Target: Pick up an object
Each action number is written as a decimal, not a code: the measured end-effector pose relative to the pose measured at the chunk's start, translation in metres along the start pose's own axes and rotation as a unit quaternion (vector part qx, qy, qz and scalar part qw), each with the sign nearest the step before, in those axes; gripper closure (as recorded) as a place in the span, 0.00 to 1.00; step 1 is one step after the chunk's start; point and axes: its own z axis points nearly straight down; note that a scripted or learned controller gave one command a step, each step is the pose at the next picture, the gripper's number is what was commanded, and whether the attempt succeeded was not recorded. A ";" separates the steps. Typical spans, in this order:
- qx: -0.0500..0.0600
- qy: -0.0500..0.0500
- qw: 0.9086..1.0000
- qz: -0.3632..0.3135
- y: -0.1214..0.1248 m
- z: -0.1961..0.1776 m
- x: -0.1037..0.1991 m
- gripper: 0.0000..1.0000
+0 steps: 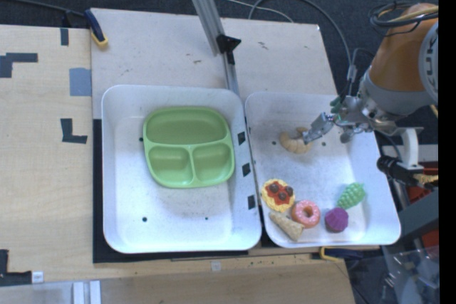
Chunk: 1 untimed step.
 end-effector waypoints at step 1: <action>0.000 0.000 1.000 0.000 0.000 0.000 0.000 0.00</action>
